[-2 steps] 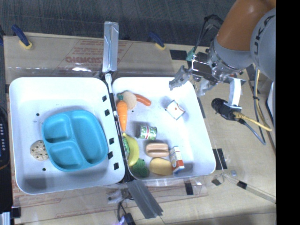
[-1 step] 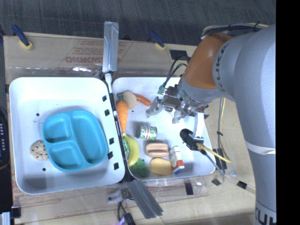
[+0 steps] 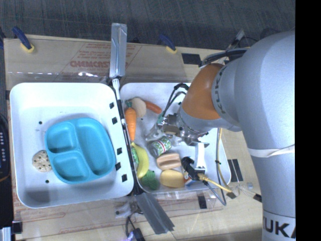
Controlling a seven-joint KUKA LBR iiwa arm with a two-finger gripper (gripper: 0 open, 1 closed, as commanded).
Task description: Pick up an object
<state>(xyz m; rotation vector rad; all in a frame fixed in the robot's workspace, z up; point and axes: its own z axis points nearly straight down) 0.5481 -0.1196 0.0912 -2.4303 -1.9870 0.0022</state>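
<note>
From my remote seat I saw the grey arm with its orange band point(image 3: 203, 92) reaching in from the right over the right-hand shallow white bin point(image 3: 150, 90), and the fingers point(image 3: 159, 129) hung low over the pile, just above the small green-and-white printed can point(image 3: 161, 146); I could not tell whether they were wide or narrow, and nothing showed between them. The can lay tilted in the middle of that bin, just beside the tan-and-pink hot-dog-like toy point(image 3: 168, 160) and above the yellow lemon-shaped piece point(image 3: 172, 178). Along the bin's left wall lay the orange toy carrot point(image 3: 130, 123), the yellow banana point(image 3: 142, 161) and a green leafy lump point(image 3: 150, 182); a pale beige bulb-shaped piece point(image 3: 138, 106) and a thin orange stick point(image 3: 154, 107) sat near the top. The left-hand white bin point(image 3: 30, 97) carried a light-blue three-compartment plastic plate point(image 3: 79, 149) with a round speckled cookie point(image 3: 42, 161) touching its left edge. Both bins rested on the tan cardboard-covered counter point(image 3: 65, 54), held by blue clamps point(image 3: 24, 39), with dark carpet point(image 3: 75, 4) beyond.
</note>
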